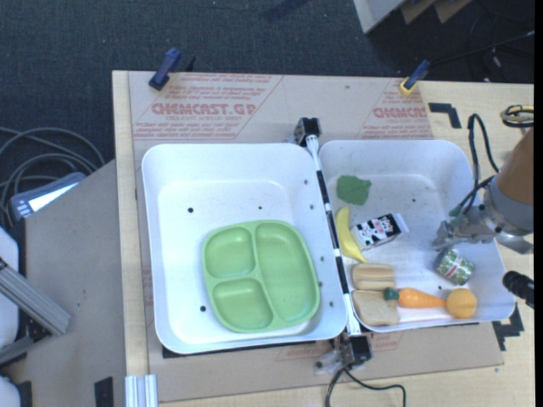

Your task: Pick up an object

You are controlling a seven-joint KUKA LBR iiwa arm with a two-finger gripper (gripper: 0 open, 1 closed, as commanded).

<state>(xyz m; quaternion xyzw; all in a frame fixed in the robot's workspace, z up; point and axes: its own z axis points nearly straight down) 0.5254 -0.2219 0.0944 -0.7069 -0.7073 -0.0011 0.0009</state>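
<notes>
The tool point(458, 230) sits low at the right bin's point(399, 153) right wall, just above a small can point(455, 266); whether it grips cannot be told. Banana point(346, 235), carrot point(420, 298) and orange point(461, 303) crowd the near edge. The left bin point(170, 227) holds a green tray point(260, 275) on the bench point(212, 104).

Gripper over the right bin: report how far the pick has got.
Done: the grey two-finger gripper is down inside the right white bin. In hand: it sits just above the small green-labelled can; no object shows between its fingers. Left: grasping and lifting. The orange carrot, yellow banana and the rest lie on the bin floor.
</notes>
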